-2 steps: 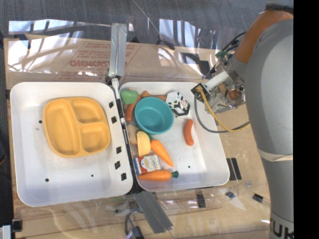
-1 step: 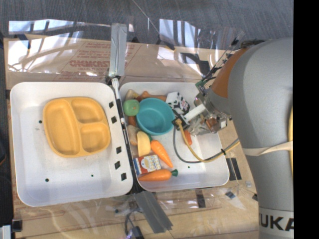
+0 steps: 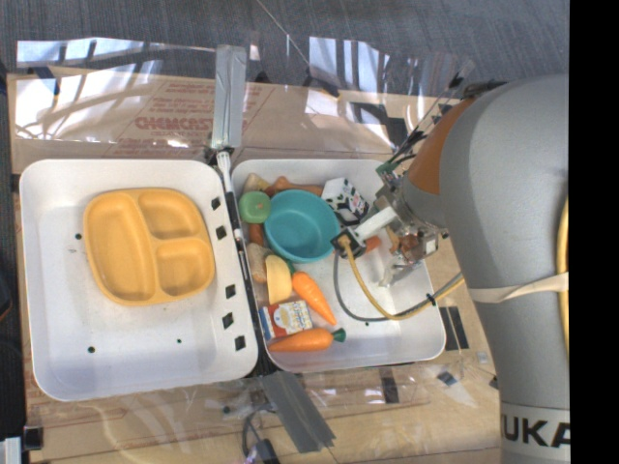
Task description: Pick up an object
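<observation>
Plastic carrot (image 3: 308,339), smooth and tapered, lies along the near edge of the right bin (image 3: 397,343), with a small printed carton (image 3: 290,315) and a second carrot (image 3: 314,298) just beyond it. Farther back sit a round, glossy teal bowl (image 3: 300,228) and a black-and-white spotted toy (image 3: 343,199). The pincer (image 3: 404,251) hangs right of the bowl; whether it is wide or narrow cannot be told.

Left bin (image 3: 39,259): divided tray (image 3: 147,243) in it, left of centre. Right bin (image 3: 406,332): bowl (image 3: 301,225) at far centre, cup (image 3: 255,207) just left, toy cow (image 3: 343,199) far-right. Carrot (image 3: 314,298) nearer than the bowl, carton (image 3: 290,317) beside it, second carrot (image 3: 308,339) by the near wall.
</observation>
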`<state>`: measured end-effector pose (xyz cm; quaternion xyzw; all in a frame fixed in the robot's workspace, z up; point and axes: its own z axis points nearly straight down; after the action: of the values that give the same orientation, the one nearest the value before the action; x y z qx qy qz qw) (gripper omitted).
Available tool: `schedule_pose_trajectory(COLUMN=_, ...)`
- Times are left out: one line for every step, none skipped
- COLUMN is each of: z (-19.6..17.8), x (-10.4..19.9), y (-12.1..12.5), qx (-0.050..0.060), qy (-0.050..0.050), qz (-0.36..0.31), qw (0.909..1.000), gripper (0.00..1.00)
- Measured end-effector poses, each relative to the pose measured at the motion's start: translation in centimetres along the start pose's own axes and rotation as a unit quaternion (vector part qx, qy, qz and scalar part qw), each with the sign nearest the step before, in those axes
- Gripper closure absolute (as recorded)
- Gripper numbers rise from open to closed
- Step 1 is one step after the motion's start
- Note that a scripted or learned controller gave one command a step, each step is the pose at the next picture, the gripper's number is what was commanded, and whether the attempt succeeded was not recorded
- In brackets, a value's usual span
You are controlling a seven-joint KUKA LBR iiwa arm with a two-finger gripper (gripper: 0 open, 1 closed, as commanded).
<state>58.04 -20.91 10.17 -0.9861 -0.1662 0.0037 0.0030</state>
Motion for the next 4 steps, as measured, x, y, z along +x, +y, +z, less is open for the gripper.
schedule_pose_trajectory(z=1.3, x=5.1, y=-0.3, qx=0.003, qy=-0.008, qz=0.005, qw=0.9999, gripper=0.00)
schedule_pose_trajectory(z=1.3, x=8.0, y=-5.7, qx=-0.008, qy=-0.005, qz=0.062, qw=0.9980, gripper=0.00)
schedule_pose_trajectory(z=0.6, x=7.9, y=-5.4, qx=-0.011, qy=-0.006, qz=0.061, qw=0.9981, gripper=1.00)
schedule_pose_trajectory(z=-10.4, x=4.9, y=-12.2, qx=-0.006, qy=0.006, qz=0.040, qw=0.9992, gripper=1.00)
